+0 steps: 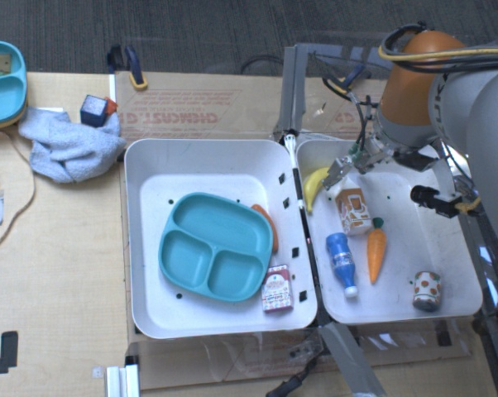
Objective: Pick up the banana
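Note:
The yellow banana [313, 187] lies in the right bin [447, 308], against its left wall near the back corner, curving from top right to bottom left. My gripper [343, 169] hangs low just to the right of the banana's upper end, close to it. Nothing shows as held. The grey arm with its orange band [418, 64] reaches in from the right above the bin's back half.
A small brown-and-white carton [353, 211], a blue bottle [342, 261], a carrot [375, 255] and a spotted can [427, 290] share the right bin. The left bin [141, 222] holds a teal divided plate [216, 246], an orange item [265, 222] and a small red carton [276, 290]. A grey cloth [71, 143] lies on the bench.

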Tool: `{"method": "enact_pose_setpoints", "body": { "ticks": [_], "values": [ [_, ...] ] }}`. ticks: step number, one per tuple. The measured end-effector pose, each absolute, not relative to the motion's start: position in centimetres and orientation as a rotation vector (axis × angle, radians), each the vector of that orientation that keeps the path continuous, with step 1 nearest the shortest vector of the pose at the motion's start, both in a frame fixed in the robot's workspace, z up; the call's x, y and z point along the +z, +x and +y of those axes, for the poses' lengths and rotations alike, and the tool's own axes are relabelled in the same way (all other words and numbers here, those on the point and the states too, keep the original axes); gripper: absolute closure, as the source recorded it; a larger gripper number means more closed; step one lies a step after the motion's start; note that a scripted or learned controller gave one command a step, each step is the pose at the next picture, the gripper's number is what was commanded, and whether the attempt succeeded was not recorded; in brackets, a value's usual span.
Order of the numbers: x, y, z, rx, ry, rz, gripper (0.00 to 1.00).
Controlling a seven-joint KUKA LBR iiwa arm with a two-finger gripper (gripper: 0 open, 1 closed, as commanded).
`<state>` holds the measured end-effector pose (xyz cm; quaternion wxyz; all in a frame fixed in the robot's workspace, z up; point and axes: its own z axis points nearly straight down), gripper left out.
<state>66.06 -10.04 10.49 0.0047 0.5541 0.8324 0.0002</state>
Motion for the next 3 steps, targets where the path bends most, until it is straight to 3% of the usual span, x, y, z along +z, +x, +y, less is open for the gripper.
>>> {"method": "enact_pose_setpoints", "body": {
  "ticks": [1, 2, 3],
  "values": [
    [9.3, 65.9, -10.0, -0.001, 1.660, 2.664, 0.00],
    [10.3, 66.0, -10.0, 0.000, 1.659, 2.661, 1.00],
    [10.3, 66.0, -10.0, 0.000, 1.659, 2.661, 0.00]
  ]
}}
